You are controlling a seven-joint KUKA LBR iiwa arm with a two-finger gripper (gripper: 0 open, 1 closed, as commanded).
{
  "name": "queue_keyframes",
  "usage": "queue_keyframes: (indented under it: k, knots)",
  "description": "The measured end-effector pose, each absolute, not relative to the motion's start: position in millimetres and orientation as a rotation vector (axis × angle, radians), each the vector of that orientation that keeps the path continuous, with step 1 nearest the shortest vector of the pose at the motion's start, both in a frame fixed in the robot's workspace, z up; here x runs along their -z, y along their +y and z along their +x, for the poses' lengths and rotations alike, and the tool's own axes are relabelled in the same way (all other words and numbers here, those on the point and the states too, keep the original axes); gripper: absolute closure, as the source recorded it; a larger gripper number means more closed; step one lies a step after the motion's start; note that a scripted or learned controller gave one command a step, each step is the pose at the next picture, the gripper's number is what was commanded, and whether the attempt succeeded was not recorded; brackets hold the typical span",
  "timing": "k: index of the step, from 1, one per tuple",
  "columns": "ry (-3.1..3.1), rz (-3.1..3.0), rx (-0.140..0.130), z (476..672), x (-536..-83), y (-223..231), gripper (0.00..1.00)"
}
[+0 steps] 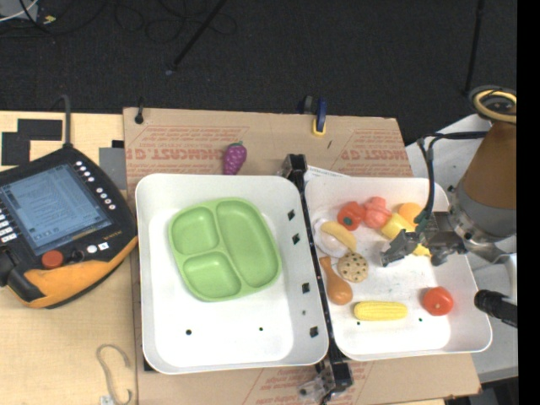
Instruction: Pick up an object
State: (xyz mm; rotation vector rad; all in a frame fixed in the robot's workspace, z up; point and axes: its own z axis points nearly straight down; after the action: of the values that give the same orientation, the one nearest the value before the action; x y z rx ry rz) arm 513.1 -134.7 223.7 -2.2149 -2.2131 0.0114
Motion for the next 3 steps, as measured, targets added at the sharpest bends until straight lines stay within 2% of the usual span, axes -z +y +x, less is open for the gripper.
queue_keyframes:
  k: [1, 2, 3]
  knots:
    - [-2.221, -2.22, -0.002, 515.4, -229, -135, 0.0]
    - [-2.217, -2.213, -0.008, 509.0, -165, -132, 0.0]
    - [-2.219, -2.213, -0.006, 513.7, -120, -127, 0.0]
